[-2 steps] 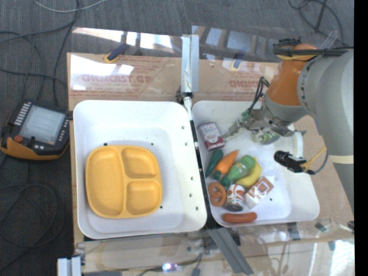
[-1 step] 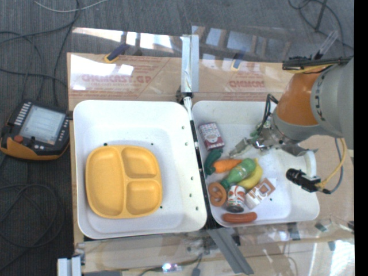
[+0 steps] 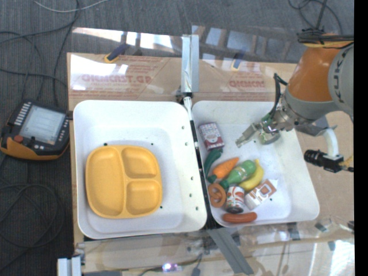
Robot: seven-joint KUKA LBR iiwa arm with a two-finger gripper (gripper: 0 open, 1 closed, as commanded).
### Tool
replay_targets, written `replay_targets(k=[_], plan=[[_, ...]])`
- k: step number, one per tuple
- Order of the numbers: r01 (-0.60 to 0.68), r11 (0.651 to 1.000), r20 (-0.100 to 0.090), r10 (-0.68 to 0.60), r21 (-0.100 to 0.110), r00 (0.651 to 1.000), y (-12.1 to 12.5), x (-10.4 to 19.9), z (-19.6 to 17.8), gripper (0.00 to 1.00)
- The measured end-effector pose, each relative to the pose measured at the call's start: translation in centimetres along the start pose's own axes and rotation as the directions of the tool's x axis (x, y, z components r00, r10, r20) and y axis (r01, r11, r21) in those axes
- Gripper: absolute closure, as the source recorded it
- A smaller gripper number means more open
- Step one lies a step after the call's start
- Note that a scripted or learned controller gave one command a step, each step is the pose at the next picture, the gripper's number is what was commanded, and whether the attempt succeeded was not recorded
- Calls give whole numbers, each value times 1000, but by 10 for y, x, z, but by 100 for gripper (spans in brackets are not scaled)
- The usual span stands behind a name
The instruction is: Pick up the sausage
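Observation:
The sausage (image 3: 240,217) is a small red-brown link lying at the front edge of the right bin (image 3: 293,171), just below a red can and a white carton. My gripper (image 3: 253,134) hangs over the back middle of that bin, well above and behind the sausage, with its fingers spread open and nothing between them. The grey arm with its orange band (image 3: 315,73) comes in from the right.
A cluster of toy food fills the right bin's front left: a red box (image 3: 211,134), carrot (image 3: 223,167), green bottle (image 3: 241,172), banana (image 3: 254,179), pretzel (image 3: 217,194), can (image 3: 234,199) and carton (image 3: 260,193). The left bin holds a yellow divided plate (image 3: 123,180).

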State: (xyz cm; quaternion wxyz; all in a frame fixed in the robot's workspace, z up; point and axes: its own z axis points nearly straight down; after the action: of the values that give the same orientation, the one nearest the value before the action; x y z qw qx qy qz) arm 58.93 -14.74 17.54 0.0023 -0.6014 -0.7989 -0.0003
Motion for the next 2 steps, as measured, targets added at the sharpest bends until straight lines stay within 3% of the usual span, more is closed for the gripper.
replay_targets(k=[1, 2], plan=[[-108, 994, 9, 108, -12, 994, -21, 23, 87, 0], [-216, 976, 5, 216, 2, 976, 75, 103, -4, 0]])
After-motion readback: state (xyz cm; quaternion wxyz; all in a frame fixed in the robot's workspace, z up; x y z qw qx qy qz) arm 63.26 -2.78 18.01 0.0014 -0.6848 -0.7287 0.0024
